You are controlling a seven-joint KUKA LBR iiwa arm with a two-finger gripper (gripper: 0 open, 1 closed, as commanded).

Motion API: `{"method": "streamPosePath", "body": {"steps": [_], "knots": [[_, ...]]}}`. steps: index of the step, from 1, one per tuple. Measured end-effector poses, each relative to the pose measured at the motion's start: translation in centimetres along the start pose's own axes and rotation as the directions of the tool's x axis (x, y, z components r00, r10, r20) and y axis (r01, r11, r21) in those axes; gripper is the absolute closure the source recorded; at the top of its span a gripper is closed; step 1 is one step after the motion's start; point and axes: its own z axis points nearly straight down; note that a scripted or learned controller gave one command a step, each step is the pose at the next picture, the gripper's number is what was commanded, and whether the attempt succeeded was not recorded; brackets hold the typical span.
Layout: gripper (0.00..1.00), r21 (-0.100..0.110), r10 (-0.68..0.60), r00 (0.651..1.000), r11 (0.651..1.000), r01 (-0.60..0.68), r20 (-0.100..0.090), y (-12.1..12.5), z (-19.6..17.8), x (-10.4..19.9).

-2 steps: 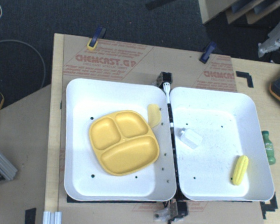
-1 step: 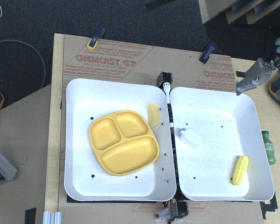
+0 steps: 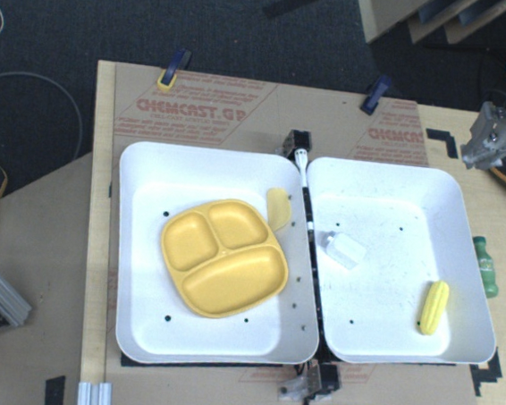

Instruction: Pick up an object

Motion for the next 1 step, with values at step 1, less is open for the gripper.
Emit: {"method": "streamPosePath", "body": {"steps": [1], "knots": [[1.0, 0.013, -0.009, 1.0, 1.0, 0.009, -0.001, -0.18, 7.79, 9.66]]}}
